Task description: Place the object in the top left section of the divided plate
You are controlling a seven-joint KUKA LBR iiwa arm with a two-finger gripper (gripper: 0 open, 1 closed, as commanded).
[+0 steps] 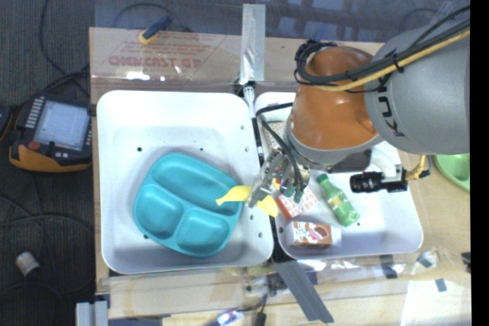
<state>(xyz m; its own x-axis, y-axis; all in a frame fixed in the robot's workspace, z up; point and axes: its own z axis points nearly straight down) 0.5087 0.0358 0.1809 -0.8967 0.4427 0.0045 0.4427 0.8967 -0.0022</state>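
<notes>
Yellow object (243, 197), thin and banana-like: sits at the wall between the two bins, at about 3 o'clock from the divided plate (187, 204), its left tip over the plate's right rim. Gripper (269, 183) directly above its right end. Fingers point down at it, but clutter hides the tips; cannot tell whether they are apart, together, or clamped on it. Grip unconfirmed.

Divided plate: teal, three sections, lying skewed in the left bin (122, 133). All sections look bare. The one toward 11–12 o'clock of the plate reads as the top left target; nothing in it.

Right bin (405, 229): green bottle (338, 201) at 3 o'clock from the gripper, red-and-white packet (298, 204) just below the gripper, small brown carton (309, 234) at 5 o'clock.

Progress, as judged: early to middle. The object is at the plate's edge, not in any section. Left to do: secure it if not secured, carry toward 10 o'clock across the plate, lower into the far section, let go. Placement not yet done.
</notes>
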